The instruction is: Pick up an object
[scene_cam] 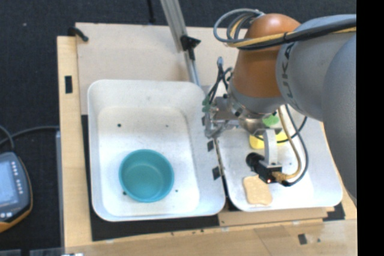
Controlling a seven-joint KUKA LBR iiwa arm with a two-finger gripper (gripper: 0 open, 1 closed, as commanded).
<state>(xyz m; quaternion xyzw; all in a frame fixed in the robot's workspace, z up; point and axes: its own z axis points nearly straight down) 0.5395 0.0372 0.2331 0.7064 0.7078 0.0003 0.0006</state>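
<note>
A teal bowl (pixel 146 175) sits upright in the left bin (pixel 108 99), toward its front. In the right bin (pixel 318 189) a tan flat piece (pixel 257 190) lies near the front edge. A yellow object (pixel 259 141) and a green one (pixel 272 120) lie further back, both partly hidden by the arm. My gripper (pixel 231 123) hangs under the orange band over the right bin's left side, close to the wall shared by the two bins. The wrist covers most of it.
A slanted metal pole (pixel 171 3) rises from behind the bins. The big grey arm (pixel 318 69) covers the back and right of the right bin. A handheld pendant (pixel 12 189) lies off the bench at far left.
</note>
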